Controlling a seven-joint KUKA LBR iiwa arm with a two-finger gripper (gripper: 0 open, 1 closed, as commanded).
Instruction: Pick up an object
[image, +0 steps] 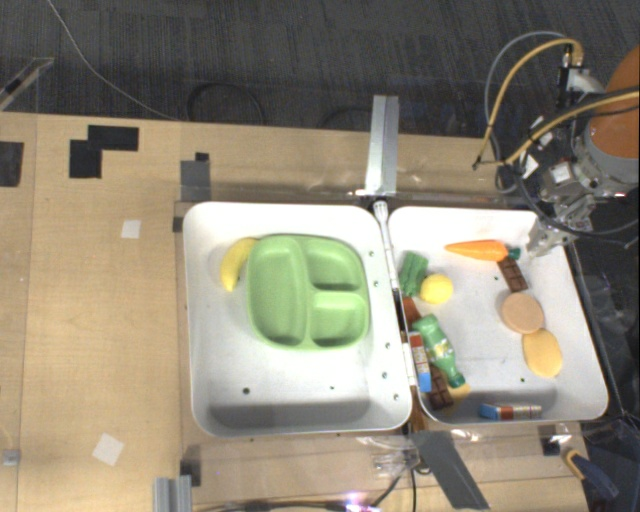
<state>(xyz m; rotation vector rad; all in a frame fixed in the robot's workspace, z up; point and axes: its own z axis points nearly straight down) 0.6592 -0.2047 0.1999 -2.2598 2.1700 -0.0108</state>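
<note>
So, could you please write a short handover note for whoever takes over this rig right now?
Gripper: at the right bin's far right corner, near the carrot's leafy end; nothing visibly held.
Right bin: carrot, lemon, green bottle, two tan round pieces, marker.
Left bin: green divided tray, banana beside it.
Done: nothing picked up.
Left: grasp and lift one object.

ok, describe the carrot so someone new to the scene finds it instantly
Look in the right bin, along its far edge near the tool. The carrot lies there on its side: a slim orange cone with a green tip. The other things near it are round or brown.
</note>
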